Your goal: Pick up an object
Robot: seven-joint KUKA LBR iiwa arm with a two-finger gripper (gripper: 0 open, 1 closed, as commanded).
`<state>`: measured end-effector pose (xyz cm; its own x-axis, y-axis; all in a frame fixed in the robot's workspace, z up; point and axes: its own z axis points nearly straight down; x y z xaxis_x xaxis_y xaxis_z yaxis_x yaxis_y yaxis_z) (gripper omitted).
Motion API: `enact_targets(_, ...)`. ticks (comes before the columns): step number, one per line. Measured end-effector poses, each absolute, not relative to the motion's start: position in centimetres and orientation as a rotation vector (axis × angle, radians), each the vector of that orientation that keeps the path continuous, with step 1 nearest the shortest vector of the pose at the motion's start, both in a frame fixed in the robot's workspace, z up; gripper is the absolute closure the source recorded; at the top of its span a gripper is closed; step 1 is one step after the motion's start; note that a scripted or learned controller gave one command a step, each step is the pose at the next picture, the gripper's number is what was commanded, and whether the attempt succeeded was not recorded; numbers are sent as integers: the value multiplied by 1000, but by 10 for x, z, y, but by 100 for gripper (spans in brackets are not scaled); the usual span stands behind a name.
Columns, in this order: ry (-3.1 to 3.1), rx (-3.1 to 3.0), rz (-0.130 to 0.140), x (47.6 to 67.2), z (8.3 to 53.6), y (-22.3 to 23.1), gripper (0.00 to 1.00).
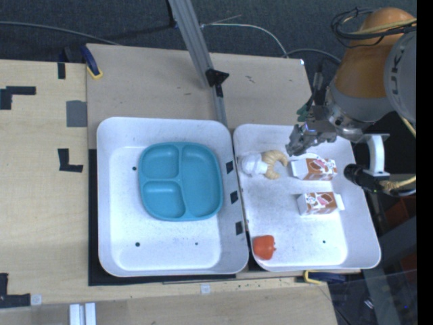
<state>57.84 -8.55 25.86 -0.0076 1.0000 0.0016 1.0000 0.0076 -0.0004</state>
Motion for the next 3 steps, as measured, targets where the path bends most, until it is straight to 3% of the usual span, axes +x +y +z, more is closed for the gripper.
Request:
enact_targets(2, -2227, -2212, 3, 598, 245, 22, 100)
enact_targets(3, -2229, -2212, -1, 618, 245, 79, 100)
